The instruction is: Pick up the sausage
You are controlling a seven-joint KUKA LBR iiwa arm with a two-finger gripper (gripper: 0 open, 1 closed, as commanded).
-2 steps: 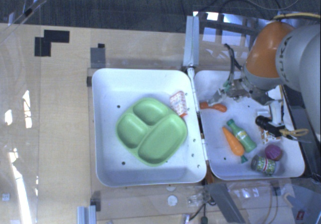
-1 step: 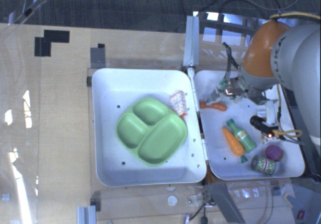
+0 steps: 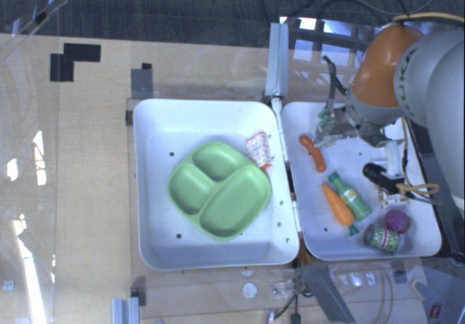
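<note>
We judge the pick not yet made: the sausage [image 3: 314, 153] lies loose at ten o'clock in the right bin [image 3: 423, 244], with the gripper [image 3: 331, 131] hanging just off its one o'clock end, its opening beyond our telling.

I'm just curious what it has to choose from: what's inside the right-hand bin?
A sausage, a carrot, a green bottle, a can and a purple thing. The arm covers the bin's upper right corner, so anything there is hidden.
</note>
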